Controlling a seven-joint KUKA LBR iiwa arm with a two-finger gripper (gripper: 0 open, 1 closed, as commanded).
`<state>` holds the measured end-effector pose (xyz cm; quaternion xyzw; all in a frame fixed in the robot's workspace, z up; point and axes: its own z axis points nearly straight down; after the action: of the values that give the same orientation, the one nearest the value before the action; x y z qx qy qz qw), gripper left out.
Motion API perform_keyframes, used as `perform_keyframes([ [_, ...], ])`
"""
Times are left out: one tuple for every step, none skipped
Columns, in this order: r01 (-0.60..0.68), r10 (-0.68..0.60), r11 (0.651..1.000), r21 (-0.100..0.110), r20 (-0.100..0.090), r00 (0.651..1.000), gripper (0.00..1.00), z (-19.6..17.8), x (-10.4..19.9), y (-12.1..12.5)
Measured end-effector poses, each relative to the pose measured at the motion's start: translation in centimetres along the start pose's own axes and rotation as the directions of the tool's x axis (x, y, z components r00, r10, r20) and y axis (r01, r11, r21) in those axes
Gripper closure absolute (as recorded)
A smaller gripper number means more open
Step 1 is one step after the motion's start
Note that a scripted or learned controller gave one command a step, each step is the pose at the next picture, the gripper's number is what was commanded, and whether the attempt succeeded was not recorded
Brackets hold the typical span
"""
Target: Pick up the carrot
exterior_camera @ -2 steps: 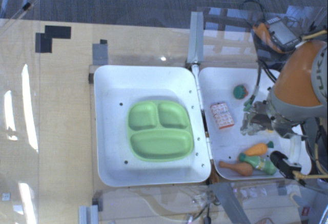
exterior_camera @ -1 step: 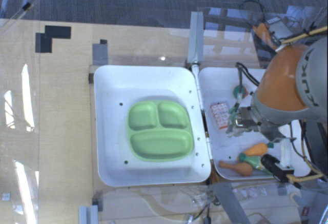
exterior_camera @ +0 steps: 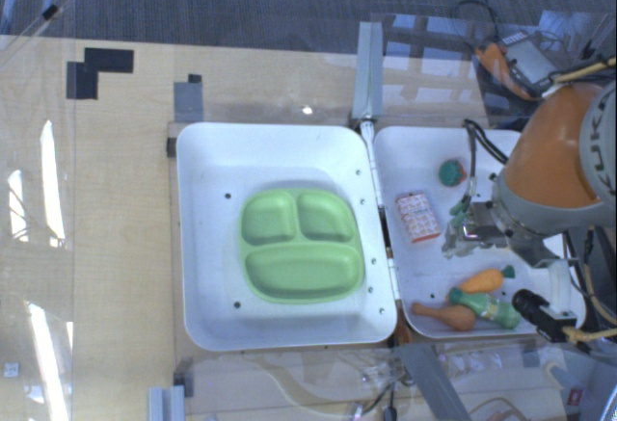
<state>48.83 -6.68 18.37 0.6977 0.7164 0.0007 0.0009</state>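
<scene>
Presumably the end effector (exterior_camera: 461, 238), whose state cannot be told from this angle, should be lowered squarely over the carrot (exterior_camera: 483, 282), which lies just below it in the right bin (exterior_camera: 415, 154), touching a green toy (exterior_camera: 492, 310).

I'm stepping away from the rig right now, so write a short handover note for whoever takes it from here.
Hand: low over the right bin, above its middle; nothing seen between the fingers.
Carrot: lying in the right bin near its front edge, beside a drumstick and a green bottle.
Left bin holds a green divided plate.
Done: nothing yet; the carrot is not picked up.
Left: move to the carrot, grasp, lift.
</scene>
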Motion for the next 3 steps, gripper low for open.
perform_keyframes([
  [-0.216,0.216,0.976,0.001,0.0,0.976,1.0,0.03,0.08,-0.02],
  [-0.229,0.229,0.973,0.002,0.0,0.973,1.0,-0.19,-0.05,-0.03],
  [-0.264,0.264,0.965,0.002,0.001,0.965,1.0,-0.44,-0.05,-0.03],
])
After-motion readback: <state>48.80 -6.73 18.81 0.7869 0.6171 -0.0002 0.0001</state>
